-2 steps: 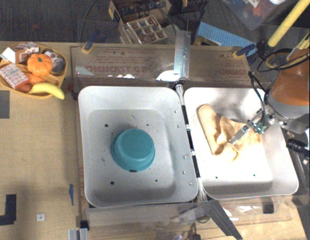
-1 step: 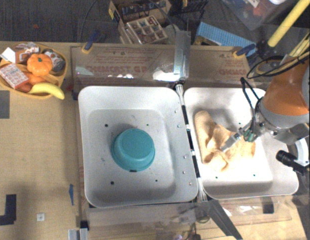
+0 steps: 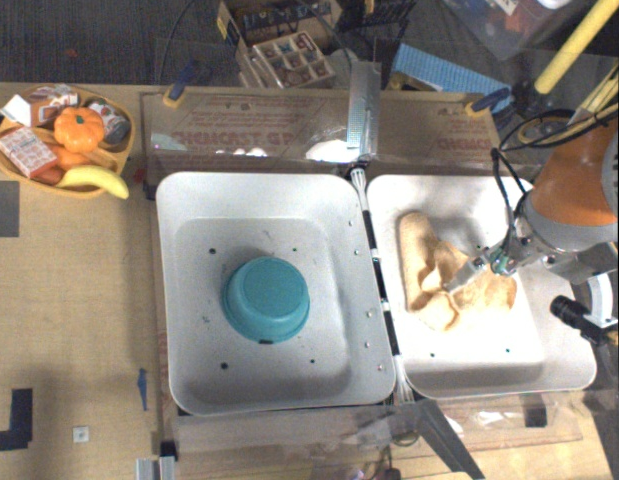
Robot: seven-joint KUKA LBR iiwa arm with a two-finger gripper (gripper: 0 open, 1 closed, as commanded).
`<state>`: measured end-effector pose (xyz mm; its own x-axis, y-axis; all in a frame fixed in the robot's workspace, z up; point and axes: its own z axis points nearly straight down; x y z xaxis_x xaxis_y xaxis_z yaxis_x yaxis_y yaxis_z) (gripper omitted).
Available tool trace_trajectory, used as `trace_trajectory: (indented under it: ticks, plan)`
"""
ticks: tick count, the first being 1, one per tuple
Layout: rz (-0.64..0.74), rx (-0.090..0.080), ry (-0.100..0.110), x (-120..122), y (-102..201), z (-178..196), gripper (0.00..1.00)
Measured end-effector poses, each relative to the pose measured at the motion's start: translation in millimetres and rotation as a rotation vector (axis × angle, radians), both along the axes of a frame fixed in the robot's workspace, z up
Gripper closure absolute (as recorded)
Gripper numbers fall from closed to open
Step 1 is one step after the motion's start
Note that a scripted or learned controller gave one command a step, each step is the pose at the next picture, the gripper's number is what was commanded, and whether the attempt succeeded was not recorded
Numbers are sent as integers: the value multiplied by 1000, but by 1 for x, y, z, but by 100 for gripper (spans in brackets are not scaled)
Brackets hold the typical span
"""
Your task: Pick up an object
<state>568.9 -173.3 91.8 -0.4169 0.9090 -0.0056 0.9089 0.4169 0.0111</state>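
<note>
Fingers of the gripper (image 3: 467,277) press down among the folds of a tan cloth (image 3: 439,273) in the right-hand bin (image 3: 509,358); whether they have closed on the fabric or merely touch it cannot be told from this slanted overhead view, since the tips are small and blend into the creases. The cloth lies rumpled directly under and to the left of the fingers, a longer strip of it running up along the bin's left side and a smaller lobe spreading just to the right of the tips. Behind the fingers, up and to the right, the grey arm (image 3: 559,238) rises with its orange band (image 3: 584,183) above the wrist, a black cable looping beside it. Well to the left of the fingers, across the rims where the two bins meet, an upturned teal bowl (image 3: 267,299) sits near the middle of the left-hand bin (image 3: 189,228). Far off to the upper left of the fingers, on the wooden bench (image 3: 69,318), a shallow dish (image 3: 9,153) carries a banana (image 3: 94,179), a small orange pumpkin (image 3: 80,129) and a few packets.
</note>
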Motion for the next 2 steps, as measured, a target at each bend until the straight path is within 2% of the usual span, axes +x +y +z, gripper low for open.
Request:
trace_trajectory:
  ticks: [1, 2]
  plan:
    - [-1, 0, -7, 2, 0, 12, 100]
    - [-15, -1, 10, 13, 50, 85, 100]
